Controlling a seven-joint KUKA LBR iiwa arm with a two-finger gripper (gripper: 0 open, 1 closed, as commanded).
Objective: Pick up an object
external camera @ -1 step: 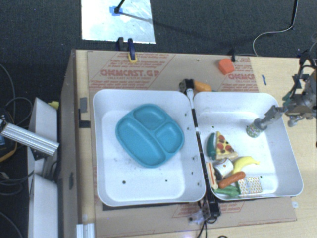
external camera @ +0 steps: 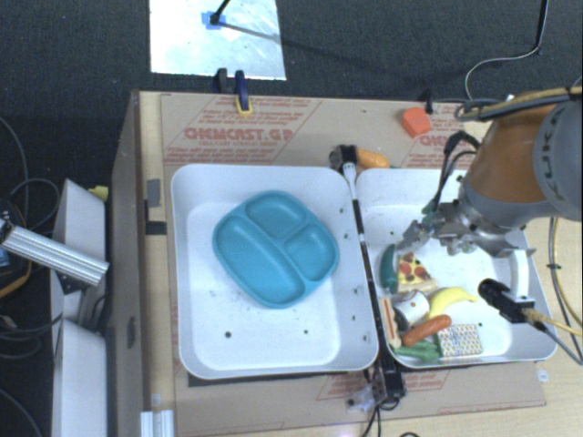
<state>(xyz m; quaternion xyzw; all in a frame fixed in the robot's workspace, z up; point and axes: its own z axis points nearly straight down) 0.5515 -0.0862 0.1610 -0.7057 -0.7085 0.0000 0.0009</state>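
Observation:
The right bin [external camera: 401,189] holds a heap of toy food in its front-left corner: a pizza slice [external camera: 414,271], a yellow banana [external camera: 453,297], a red sausage [external camera: 424,330], a patterned cracker [external camera: 460,340], a green piece [external camera: 389,265] and a small white cup [external camera: 410,306]. My gripper [external camera: 414,237] reaches in from the right and hangs low over the bin, just above and behind the pizza slice and the green piece. I see nothing held in it.
The left bin [external camera: 209,335] carries a blue divided plate [external camera: 275,247]. An orange block [external camera: 414,121] lies on the bench behind the bins, and an orange toy [external camera: 372,160] rests at the back rim between them. Cables trail at the right.

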